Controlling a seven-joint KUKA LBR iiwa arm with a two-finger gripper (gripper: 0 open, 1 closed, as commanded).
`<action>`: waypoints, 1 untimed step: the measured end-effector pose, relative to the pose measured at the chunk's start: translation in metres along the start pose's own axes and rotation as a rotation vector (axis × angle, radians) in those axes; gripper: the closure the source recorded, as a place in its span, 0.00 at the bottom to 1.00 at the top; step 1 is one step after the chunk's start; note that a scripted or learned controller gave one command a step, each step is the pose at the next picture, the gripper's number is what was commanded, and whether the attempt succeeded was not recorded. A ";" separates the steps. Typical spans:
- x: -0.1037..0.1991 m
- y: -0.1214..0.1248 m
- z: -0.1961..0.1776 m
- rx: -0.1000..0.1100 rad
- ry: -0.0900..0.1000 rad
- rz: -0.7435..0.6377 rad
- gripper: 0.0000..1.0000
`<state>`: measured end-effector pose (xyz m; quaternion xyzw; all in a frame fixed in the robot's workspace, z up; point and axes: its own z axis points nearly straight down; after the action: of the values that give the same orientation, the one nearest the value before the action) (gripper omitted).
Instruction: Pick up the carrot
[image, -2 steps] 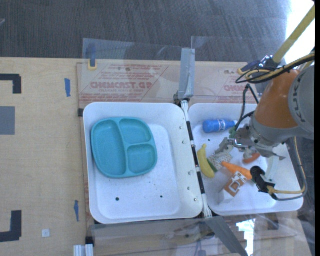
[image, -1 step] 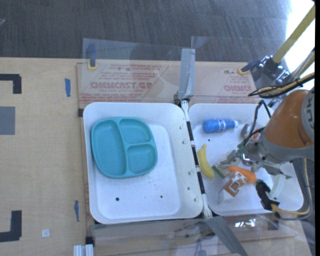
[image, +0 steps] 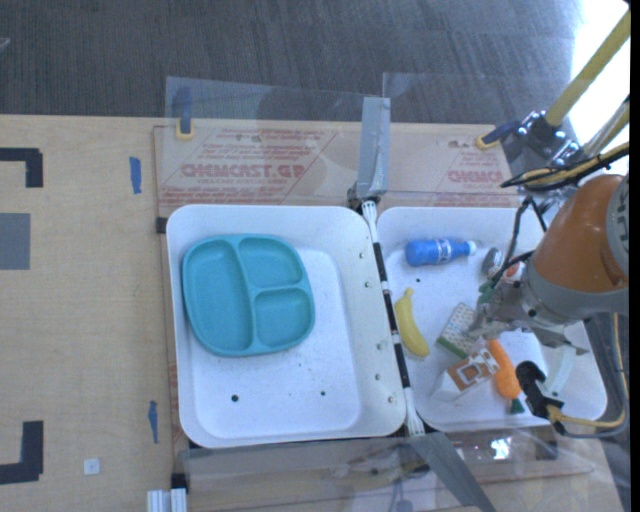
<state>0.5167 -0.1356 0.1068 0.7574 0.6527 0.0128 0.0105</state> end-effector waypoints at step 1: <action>0.000 0.000 0.000 0.001 0.000 0.000 0.00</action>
<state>0.5165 -0.1357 0.1067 0.7573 0.6528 0.0125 0.0104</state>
